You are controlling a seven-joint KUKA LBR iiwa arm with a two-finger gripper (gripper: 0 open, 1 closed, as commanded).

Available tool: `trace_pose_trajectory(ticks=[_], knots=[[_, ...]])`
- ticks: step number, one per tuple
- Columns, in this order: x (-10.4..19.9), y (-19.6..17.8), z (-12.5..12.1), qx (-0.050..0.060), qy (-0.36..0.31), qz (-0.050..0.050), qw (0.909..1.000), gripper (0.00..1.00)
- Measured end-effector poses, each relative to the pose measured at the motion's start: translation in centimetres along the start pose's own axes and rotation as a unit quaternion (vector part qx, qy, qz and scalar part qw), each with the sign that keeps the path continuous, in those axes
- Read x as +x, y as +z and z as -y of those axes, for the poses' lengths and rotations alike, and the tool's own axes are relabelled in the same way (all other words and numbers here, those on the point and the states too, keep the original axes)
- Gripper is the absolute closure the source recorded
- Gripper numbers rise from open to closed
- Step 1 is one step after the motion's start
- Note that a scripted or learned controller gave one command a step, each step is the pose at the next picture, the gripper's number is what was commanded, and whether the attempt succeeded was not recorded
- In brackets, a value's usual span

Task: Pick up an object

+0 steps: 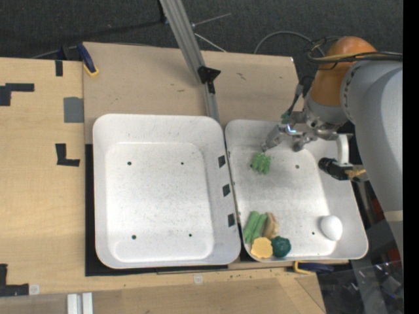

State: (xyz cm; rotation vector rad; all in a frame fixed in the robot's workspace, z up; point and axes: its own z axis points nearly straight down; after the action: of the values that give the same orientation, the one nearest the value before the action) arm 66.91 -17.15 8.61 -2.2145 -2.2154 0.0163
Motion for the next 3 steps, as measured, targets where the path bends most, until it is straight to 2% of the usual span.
trace_pose_trajectory(ticks=[1, 2, 3], knots=[[0.1, -1.1, 0.0, 0.0, -0.001, 0.0, 1.0, 1.0], [0.0, -5.4, -0.3, -0.009, 0.0, 0.0, 1.0, 1.0], [0.2, -9.8, -0.6, -0.009, -0.001, 0.0, 1.0, 1.0]])
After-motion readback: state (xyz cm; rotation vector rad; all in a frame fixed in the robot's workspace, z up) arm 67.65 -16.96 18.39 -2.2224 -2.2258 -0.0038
